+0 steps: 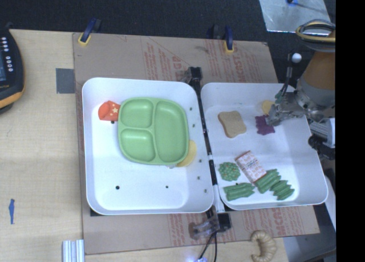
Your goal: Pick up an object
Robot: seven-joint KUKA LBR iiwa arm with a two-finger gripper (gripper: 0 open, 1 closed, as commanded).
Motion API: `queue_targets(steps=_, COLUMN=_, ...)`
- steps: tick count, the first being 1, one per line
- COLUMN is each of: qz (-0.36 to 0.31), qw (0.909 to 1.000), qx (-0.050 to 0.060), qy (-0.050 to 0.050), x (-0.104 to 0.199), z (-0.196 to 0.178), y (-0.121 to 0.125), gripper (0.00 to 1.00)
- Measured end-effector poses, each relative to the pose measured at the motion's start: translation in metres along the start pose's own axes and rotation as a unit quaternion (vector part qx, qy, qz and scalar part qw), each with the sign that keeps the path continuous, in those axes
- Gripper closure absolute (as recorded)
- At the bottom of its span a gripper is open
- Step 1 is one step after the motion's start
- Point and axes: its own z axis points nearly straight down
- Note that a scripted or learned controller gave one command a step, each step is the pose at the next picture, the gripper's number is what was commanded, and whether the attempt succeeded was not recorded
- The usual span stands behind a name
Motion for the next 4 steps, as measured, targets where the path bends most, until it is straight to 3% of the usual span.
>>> queue_targets(steps=1, qz=0.000, qw=1.0000, qx=0.000, qy=0.000, x=0.000, z=0.000, y=0.000, gripper=0.00)
queue_targets(steps=2, qz=0.001, qw=1.0000, qx=0.002, qy=0.001, x=0.002, z=0.013, y=-0.016, gripper=0.00)
queue_targets(steps=3, qz=0.000, qw=1.0000, qx=-0.001, qy=0.001, x=0.001, z=0.012, y=0.002, gripper=0.00)
queue_targets(steps=4, qz=0.000, qw=1.0000, qx=0.000, qy=0.001, x=0.000, z=0.001, y=0.001, gripper=1.00)
